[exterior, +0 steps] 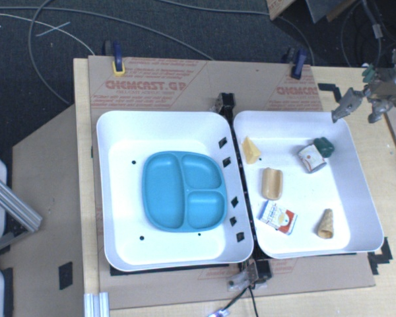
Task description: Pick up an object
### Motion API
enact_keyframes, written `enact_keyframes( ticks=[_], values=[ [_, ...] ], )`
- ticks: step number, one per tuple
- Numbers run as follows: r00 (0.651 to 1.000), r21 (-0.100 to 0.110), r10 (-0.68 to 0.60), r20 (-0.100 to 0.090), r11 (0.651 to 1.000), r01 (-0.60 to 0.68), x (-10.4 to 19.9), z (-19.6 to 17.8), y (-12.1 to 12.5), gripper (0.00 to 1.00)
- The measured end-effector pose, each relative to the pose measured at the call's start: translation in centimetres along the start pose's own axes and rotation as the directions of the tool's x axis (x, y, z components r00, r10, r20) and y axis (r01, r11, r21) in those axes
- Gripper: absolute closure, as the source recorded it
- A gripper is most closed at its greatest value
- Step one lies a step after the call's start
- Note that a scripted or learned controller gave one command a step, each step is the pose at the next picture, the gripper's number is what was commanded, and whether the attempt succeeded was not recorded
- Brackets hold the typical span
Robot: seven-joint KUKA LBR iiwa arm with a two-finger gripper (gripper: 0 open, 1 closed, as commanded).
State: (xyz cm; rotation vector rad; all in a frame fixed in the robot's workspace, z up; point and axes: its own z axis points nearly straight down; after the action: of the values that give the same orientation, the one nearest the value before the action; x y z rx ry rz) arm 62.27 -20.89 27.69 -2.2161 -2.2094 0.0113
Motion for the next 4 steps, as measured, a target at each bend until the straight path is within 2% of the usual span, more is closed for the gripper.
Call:
enact_keyframes(
  ticks=[1,4],
  values=[
    [1.000,-0.013,-0.004,0.003,1.000,0.004,0.1,-0.8,0.2,0.00],
    [1.000,-0.009,-0.003,0.002,1.000,0.003,-1.2,14.9,0.0,0.00]
  ],
)
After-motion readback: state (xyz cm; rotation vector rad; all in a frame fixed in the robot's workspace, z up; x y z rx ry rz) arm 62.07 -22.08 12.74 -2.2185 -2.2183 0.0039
